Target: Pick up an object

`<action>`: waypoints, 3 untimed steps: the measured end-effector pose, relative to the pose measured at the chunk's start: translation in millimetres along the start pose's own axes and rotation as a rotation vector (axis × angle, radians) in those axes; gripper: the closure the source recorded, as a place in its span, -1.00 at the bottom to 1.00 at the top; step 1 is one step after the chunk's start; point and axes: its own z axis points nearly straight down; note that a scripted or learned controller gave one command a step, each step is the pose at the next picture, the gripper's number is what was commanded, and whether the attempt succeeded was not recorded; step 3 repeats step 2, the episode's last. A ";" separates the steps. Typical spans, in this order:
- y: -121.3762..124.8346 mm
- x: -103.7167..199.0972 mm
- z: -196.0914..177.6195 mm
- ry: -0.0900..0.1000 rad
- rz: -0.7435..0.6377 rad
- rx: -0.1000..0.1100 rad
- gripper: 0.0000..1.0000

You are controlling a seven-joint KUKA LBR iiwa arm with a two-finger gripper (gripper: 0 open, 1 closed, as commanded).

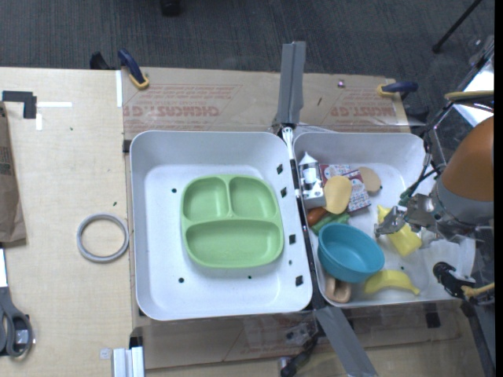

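Objects are piled in the right white plastic bin [409,144], and the hand [391,225] is down among them, reaching in from the right under the grey arm with its orange band [471,167]. Whether that hand is clenched or released, I cannot tell from this angle; nothing is clearly seen between its tips.

Just beside the hand, on its arm side and touching or nearly so, sits a blocky yellow plastic piece [405,242]. Below the hand lies a smooth yellow toy banana [391,283], curved and glossy. On the far side from the arm, close by, is a round blue plastic bowl [350,251], deep and slick-walled. Beyond that, a pale yellow rounded piece [338,194] leans over a flat red-and-white printed packet [346,181].

My read: the yellow block is the likeliest target. To do it well, the hand should settle squarely over it, close on flat faces, then lift straight, since smooth plastic may slip.

Well away from the hand, the left white bin [149,234] holds a matte green divided plastic tray [232,222], and a grey ring [103,236] rests on the pale worktop [63,179].
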 end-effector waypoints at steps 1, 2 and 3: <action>-0.1 -0.6 -8.3 0.000 0.003 0.002 1.00; -25.2 64.4 -129.1 -0.002 -0.032 -0.002 1.00; -25.2 64.4 -129.1 -0.002 -0.032 -0.002 1.00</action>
